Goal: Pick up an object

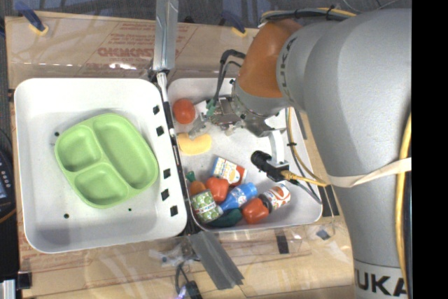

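Note:
My gripper [214,117] hangs over the upper part of the right bin [297,217], under the orange wrist band. Just to its left lies a red tomato [183,110]. A yellow piece of toy fruit [194,144] lies a little below and left of it. Nothing shows between the gripper's tips. Lower in the same bin are a small juice carton [227,169], a red pepper [217,188], a blue bottle [241,194], a green can [205,205] and a red-and-white can [277,196].
The left bin [42,220] holds a green divided plate [105,159]. The divider wall between the bins [168,150] runs close to the tomato. The big grey arm covers the right bin's right side.

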`<state>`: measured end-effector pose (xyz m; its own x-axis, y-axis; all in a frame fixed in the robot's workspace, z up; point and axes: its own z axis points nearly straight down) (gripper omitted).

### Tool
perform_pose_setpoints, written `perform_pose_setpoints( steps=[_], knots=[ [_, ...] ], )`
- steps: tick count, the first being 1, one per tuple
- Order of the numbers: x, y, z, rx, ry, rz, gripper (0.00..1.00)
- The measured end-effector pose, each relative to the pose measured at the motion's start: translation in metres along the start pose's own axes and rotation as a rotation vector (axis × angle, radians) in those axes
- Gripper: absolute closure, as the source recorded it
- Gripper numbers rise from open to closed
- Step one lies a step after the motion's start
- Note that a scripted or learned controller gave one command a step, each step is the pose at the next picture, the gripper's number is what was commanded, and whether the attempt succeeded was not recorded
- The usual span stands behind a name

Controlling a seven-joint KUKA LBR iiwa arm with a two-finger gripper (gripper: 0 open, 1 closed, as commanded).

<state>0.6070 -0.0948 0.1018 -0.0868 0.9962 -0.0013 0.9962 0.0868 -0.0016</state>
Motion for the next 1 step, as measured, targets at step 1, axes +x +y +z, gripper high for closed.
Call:
perform_pose_setpoints(
  steps=[1],
  knots=[
    [-0.0002,-0.0212,0.0113,0.005,0.003,0.121,0.0]
  ],
)
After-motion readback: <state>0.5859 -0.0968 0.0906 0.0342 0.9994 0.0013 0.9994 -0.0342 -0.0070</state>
